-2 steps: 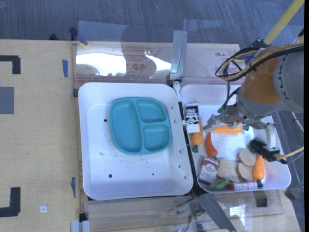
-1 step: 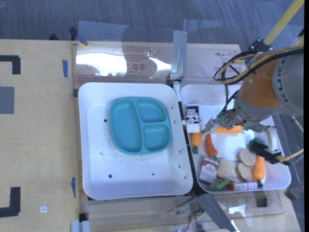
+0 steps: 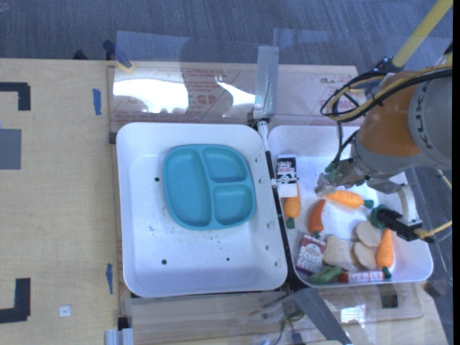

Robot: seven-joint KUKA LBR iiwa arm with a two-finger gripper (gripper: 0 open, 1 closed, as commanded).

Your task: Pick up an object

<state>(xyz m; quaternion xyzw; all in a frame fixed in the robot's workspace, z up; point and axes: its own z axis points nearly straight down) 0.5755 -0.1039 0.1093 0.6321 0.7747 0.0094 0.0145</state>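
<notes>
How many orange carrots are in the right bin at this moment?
3. One carrot lies just below the end effector, one stands near the bin's middle, and one lies toward the right edge. The arm may hide others.

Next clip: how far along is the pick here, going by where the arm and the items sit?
Done so far: the arm has reached over the right bin. In hand: its claw sits low by the orange carrot, but I cannot tell whether it grips anything. Left: a clear lift. The other toys lie in the right bin, and the blue divided plate sits in the left bin.
</notes>
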